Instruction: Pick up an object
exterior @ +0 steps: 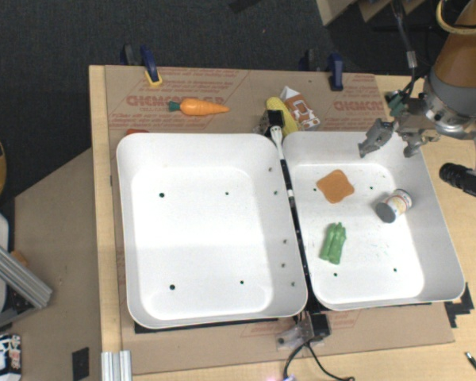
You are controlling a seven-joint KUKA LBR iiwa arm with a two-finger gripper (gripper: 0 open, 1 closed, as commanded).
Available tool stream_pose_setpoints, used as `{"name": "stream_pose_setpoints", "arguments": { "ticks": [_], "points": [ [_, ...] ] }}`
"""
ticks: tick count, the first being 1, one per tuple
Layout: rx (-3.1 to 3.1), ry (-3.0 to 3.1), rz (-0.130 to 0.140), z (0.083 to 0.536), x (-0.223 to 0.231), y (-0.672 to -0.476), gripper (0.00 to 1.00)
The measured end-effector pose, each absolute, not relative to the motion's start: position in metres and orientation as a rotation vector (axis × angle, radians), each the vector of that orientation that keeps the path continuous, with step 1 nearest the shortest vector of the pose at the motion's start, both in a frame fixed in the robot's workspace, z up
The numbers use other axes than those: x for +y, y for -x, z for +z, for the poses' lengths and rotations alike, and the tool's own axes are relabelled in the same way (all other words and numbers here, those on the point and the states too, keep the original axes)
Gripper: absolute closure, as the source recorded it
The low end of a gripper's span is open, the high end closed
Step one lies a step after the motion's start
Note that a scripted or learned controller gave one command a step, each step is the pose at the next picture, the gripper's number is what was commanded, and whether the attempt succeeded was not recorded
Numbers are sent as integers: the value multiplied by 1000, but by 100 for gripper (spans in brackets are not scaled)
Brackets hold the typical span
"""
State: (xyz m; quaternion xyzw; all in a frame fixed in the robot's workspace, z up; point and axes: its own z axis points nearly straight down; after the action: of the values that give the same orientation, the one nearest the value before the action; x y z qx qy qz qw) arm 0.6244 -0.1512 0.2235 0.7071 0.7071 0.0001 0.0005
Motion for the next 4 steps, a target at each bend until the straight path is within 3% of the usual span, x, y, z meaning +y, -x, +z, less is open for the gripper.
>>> {"name": "stream_pose_setpoints", "arguments": {
  "ticks": [1, 2, 3, 4],
  "points": [
    [2230, -2226, -7, 103, -136, -653, 0],
    [2226, -2220, -1, 83, -117, -666, 0],
    [2227, -2220, -1, 85, -90, -667, 0],
    [2222, -2219, 1, 96, -92, -667, 100]
  ]
}}
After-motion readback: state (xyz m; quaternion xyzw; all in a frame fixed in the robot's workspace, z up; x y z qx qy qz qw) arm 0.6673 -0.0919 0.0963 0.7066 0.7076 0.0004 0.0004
